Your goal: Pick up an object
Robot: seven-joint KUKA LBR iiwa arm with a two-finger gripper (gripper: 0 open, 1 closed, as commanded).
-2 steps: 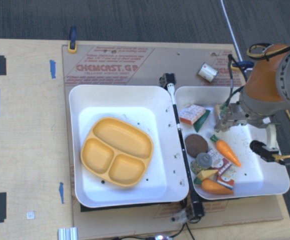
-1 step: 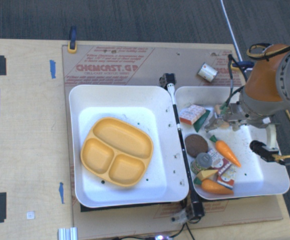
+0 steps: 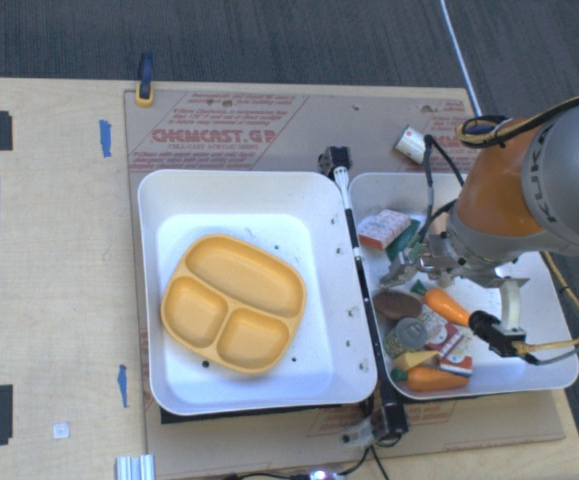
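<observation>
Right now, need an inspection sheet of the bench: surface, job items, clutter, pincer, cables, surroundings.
Surface: two white bins on a brown board; left bin, right bin.
Job's things: small items piled in the right bin, including an orange carrot and a red-and-white packet.
Clutter: yellow divided tray in the left bin.
Pincer: pincer low over the pile; finger state hidden.
Cables: black cable across the right bin.
Surroundings: dark carpet beyond the bench.

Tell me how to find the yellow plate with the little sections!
Look at the two white bins side by side and pick the left bin. The yellow plate lies flat in its middle. It has three sections, one long and two small, and it sits apart from the heap of small toy food in the other bin.
</observation>
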